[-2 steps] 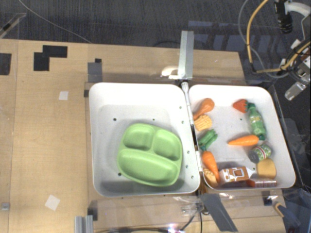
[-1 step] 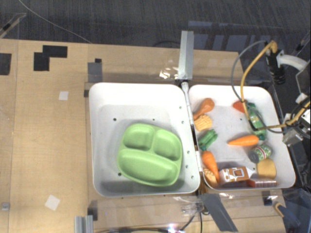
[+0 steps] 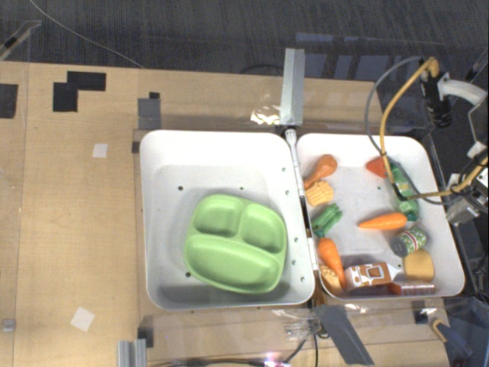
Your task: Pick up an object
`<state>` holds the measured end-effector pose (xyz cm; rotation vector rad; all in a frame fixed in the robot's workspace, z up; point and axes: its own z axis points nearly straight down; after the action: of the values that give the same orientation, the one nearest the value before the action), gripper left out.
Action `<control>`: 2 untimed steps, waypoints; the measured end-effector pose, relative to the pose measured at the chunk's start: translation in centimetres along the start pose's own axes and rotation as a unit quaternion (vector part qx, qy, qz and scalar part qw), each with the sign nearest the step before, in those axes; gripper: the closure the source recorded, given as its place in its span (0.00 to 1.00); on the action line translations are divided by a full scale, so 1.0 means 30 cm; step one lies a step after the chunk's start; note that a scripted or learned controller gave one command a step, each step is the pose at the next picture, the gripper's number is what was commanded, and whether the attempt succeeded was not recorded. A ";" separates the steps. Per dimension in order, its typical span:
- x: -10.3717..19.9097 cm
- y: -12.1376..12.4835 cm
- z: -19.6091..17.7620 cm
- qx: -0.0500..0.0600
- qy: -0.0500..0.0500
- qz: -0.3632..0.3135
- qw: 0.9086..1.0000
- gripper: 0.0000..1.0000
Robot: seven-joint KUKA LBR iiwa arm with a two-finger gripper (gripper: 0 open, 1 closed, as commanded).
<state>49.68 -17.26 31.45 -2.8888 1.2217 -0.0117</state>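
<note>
Two white bins (image 3: 153, 205) sit on wood. Nothing is picked yet; next, reach for the carrot (image 3: 382, 222). Gripper state: cannot tell.

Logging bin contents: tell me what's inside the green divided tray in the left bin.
The green divided tray shows three bare compartments, nothing lying in them. What sits beneath it on the left bin floor is covered.

i log, relative to the right bin (image 3: 428, 156): at its front wall, bottle (image 3: 380, 276) label too small to read; by its right wall, can (image 3: 410, 241) print unreadable; beyond that wall, arm hardware (image 3: 467, 197) cut off by the frame edge.
</note>
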 end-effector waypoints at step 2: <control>0.301 -0.159 0.019 -0.001 -0.002 -0.051 0.999 1.00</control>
<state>59.38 -20.41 30.95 -2.9479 1.0723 -0.0059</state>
